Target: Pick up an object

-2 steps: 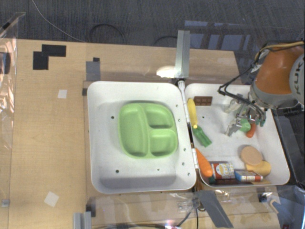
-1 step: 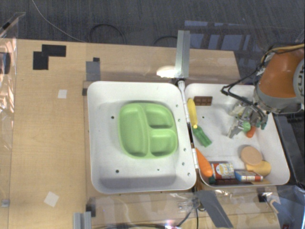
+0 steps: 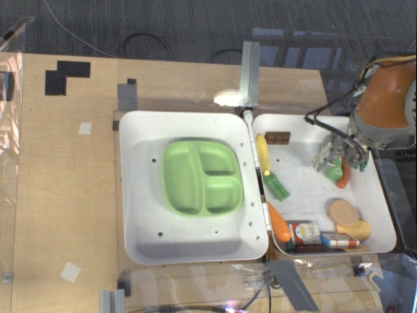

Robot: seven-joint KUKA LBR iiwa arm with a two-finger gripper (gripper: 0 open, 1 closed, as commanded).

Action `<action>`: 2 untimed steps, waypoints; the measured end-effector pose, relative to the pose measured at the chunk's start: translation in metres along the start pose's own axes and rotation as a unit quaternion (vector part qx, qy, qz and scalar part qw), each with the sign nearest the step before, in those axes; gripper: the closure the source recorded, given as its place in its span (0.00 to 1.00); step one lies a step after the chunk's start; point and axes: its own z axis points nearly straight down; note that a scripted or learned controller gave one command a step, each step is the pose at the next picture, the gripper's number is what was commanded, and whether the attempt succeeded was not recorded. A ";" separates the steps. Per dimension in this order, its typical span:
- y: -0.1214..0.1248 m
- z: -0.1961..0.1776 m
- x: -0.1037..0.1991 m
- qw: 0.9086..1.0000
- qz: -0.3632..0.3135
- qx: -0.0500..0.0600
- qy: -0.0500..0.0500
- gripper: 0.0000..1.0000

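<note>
My gripper (image 3: pixel 337 160) hangs low over the upper right part of the right bin (image 3: pixel 384 204), under the orange wrist band. Directly below it lie a small green object (image 3: pixel 334 172) and a small orange piece (image 3: pixel 343 178); the gripper's tip overlaps them, and I cannot tell whether it is touching them. Elsewhere in this bin are a brown chocolate bar (image 3: pixel 278 137), a yellow banana-like piece (image 3: pixel 262 152), a green block (image 3: pixel 275 186), an orange carrot (image 3: pixel 278 223), a red-labelled bottle (image 3: pixel 305 231), a tan round disc (image 3: pixel 343 210) and a yellow lump (image 3: pixel 357 229).
The left bin (image 3: pixel 140 240) holds a light green divided plate (image 3: pixel 200 177). A metal divider post (image 3: pixel 249 77) stands behind the seam between the bins. Black cables run from the arm over the right bin's far edge. Bare wooden bench lies to the left.
</note>
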 end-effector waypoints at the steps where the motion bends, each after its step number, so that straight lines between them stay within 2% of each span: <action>1: 0.038 -0.062 0.012 0.985 0.174 0.002 0.008 1.00; 2: 0.023 -0.097 -0.011 0.972 0.233 0.003 0.008 1.00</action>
